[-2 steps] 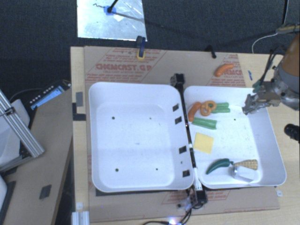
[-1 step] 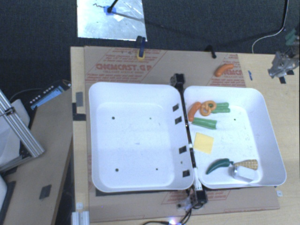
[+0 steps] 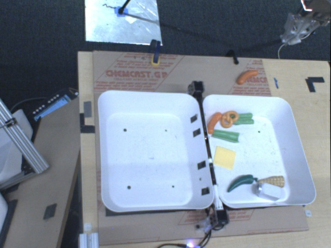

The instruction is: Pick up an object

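Tan bench top with cardboard sheet point(image 3: 139, 68) under two shallow white bins. Right white bin point(image 3: 295, 133), centre-right of frame, holds objects: orange carrot-shaped piece point(image 3: 213, 122) touching orange ring point(image 3: 228, 119), green bean pod point(image 3: 225, 136), flat yellow square point(image 3: 225, 157), dark green pepper point(image 3: 240, 182), corn cob point(image 3: 272, 181), small grey lump point(image 3: 267, 191). Left white bin point(image 3: 145, 149) beside it. Orange sausage-shaped piece point(image 3: 247, 77) lies on cardboard above right bin. Gripper point(image 3: 299, 29) in upper right corner, well apart from bins; finger state cannot be told.
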Controlling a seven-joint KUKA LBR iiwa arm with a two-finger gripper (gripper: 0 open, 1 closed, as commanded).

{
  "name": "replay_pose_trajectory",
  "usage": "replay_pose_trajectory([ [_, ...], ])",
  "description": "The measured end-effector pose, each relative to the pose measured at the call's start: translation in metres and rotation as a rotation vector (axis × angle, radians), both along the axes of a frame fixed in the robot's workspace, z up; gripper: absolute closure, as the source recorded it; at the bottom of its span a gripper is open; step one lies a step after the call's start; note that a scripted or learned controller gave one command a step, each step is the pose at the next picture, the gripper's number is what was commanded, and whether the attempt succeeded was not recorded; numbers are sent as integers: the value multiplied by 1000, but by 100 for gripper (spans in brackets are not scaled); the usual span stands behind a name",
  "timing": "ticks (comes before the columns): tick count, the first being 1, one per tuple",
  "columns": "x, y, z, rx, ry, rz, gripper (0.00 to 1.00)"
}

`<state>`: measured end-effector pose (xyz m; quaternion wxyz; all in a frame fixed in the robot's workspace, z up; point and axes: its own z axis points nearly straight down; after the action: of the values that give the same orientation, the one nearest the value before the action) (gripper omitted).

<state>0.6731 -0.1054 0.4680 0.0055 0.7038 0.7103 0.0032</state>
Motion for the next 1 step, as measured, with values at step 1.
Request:
replay_pose_trajectory([
  [1,-4,20,46,2,5,-3,100],
])
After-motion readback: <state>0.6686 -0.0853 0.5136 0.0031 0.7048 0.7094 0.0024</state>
